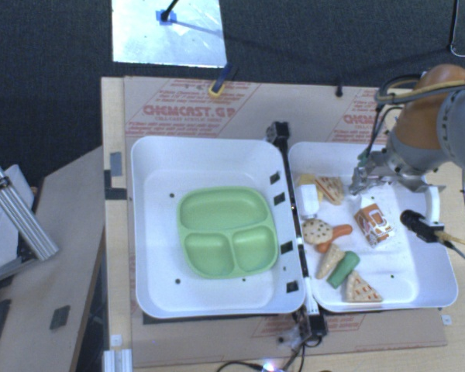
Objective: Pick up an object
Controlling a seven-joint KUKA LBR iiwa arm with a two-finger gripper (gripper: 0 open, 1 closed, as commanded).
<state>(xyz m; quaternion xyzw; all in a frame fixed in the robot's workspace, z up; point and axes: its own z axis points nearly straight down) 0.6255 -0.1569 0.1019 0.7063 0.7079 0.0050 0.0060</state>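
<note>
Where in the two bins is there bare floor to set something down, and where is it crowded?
Left bin: bare floor rings the green divided tray, widest along its left and far sides. Right bin: bare at the near right corner, beyond the sandwich wedge. Crowded along its left side, around the cookie, and under the gripper.

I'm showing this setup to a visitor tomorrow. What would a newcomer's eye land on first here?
First, the bright green divided tray, alone in the left bin. Next, the cluster of toy food in the right bin: a cookie, a green piece, a sandwich wedge and a small carton. Above them, the grey arm with its orange band reaches in from the right.
</note>
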